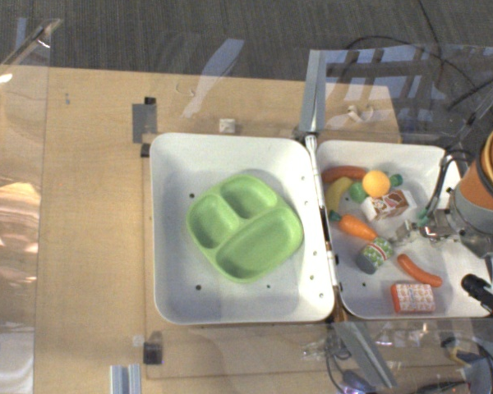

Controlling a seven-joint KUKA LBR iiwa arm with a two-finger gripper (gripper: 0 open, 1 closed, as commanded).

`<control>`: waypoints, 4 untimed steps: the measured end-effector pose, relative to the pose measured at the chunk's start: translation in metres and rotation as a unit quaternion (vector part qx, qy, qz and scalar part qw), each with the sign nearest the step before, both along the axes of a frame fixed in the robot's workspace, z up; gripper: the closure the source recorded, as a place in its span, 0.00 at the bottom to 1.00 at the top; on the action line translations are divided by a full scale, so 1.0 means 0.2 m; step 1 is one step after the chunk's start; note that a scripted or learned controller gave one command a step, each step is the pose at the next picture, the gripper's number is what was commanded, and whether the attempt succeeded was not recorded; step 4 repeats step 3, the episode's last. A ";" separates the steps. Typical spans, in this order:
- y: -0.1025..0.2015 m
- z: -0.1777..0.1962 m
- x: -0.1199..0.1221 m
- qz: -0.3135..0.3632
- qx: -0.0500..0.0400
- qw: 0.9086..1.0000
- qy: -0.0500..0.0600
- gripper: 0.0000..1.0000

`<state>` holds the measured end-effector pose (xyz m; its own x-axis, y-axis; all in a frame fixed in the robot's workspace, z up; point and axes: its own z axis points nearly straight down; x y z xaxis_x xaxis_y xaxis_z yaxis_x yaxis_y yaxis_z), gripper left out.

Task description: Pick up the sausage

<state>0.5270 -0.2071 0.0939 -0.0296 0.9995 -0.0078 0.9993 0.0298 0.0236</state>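
the sausage (343, 173) is taken to be the reddish-brown link lying flat at the upper left of the right bin (444, 156), close to the divider between the bins. its right end touches, or is tucked just under, an orange ball (376, 183), and a yellow piece (338, 192) lies just below it. the identification is hedged: a second red-orange link (418, 270) lies lower right in the same bin, above a red box (412, 297), and could be meant instead.

the gripper (427, 224) is seen at the right of that bin, low over the clutter near a small carton (389, 206). whether its claw is apart or together cannot be told from this view; nothing is seen between it.

the sausage is judged to be a light toy: smooth, rounded, probably hard plastic, so likely to roll or squirt out of a pinch made off-centre. a hold across the middle of its short width, with the fingers set square to its length, is judged best. little room is left by the bin wall and the ball, so the free left half is the safer place to be taken.

the green tray (245, 226) in the left bin (172, 286) plays no part.
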 end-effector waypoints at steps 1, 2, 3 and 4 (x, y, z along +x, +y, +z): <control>0.00 0.00 -0.15 -0.035 0.000 0.999 -0.003 0.00; -0.01 0.06 -0.14 -0.033 -0.003 0.999 -0.008 1.00; 0.44 0.46 -0.03 0.031 0.003 0.999 0.008 1.00; 0.44 0.46 -0.03 0.031 0.003 0.999 0.008 1.00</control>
